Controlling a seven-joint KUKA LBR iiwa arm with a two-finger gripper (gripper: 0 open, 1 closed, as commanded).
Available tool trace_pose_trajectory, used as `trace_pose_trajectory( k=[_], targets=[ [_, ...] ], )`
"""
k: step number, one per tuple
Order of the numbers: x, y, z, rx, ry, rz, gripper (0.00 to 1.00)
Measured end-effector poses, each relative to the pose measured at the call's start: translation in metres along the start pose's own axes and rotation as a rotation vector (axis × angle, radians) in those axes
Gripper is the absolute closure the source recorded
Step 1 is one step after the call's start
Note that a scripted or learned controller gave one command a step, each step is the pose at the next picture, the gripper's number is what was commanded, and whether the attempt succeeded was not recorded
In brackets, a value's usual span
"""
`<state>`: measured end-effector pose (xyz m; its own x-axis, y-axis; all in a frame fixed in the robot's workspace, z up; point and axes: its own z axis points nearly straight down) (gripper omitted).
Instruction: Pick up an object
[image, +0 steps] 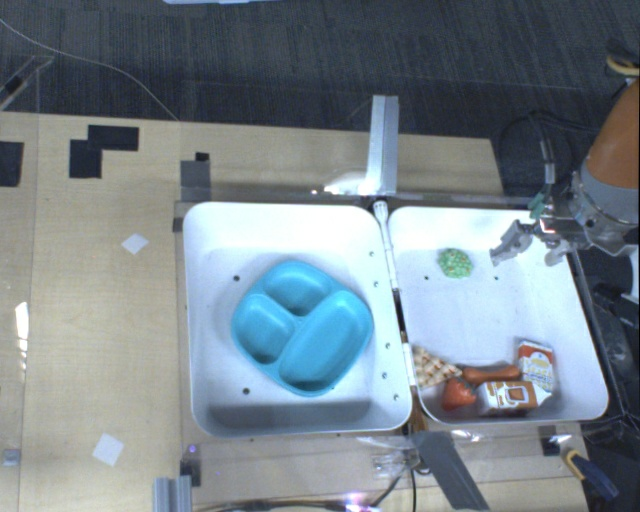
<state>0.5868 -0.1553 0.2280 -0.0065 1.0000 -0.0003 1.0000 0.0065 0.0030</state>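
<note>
Small round green textured ball (455, 263) sits alone in the right white bin's (500, 320) far half, just left of the two-finger gripper (530, 243), whose fingers spread wide, holding nothing.

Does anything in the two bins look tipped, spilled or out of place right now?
Nothing looks spilled or broken. The blue divided dish sits askew in the left bin. In the right bin, the small food items are crowded into the near corner, and the green ball lies alone near the gripper.
</note>
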Motion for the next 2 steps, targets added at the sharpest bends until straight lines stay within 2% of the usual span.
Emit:
trace_pose_trajectory(
  k=[1,2],
  targets=[
    [0.041,0.023,0.065,0.0,0.001,0.119,0.0],
    [0.054,0.048,0.141,-0.004,0.001,0.293,0.0]
  ],
)
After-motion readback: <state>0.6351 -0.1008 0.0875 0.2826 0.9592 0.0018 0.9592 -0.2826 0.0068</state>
